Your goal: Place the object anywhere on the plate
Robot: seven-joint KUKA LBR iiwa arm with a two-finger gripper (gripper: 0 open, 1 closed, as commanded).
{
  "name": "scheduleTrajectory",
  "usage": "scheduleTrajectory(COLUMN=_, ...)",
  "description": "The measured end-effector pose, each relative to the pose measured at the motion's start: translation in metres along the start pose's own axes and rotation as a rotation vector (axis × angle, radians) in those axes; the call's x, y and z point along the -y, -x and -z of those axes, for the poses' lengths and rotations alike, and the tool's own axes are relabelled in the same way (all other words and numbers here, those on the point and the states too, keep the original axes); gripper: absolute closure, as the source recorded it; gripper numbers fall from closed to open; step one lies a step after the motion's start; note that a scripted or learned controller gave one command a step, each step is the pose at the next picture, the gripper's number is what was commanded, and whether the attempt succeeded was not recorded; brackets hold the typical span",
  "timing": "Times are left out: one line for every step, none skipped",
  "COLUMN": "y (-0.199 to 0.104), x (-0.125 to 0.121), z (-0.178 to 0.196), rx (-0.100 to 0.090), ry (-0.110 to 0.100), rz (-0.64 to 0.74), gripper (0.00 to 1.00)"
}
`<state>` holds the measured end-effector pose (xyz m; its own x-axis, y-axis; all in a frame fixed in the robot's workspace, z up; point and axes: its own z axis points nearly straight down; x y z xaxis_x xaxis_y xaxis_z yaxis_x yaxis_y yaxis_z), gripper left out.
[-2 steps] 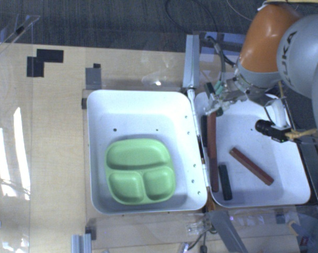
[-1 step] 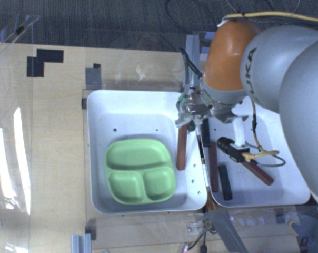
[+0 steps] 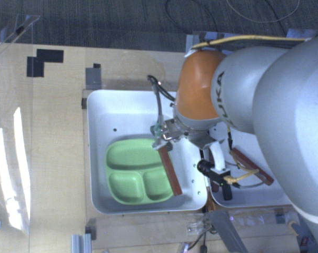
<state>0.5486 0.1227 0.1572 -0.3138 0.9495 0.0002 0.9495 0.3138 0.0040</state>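
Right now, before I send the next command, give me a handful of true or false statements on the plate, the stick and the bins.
1. The green plate lies in the left bin. True.
2. The plate has one undivided well. False: it has three compartments.
3. The brown stick lies along the plate's right edge. True.
4. The stick lies in the right bin. False: it is in the left bin, its top end at the gripper.
5. The plate is red. False: green.

Overhead slanted view of both bins (image 3: 96,141)
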Motion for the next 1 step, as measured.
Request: scheduleTrajectory(y=0.0003, x=-0.0002, z=0.0004, rx=0.000, ry=0.001, rz=-0.001, gripper=0.00)
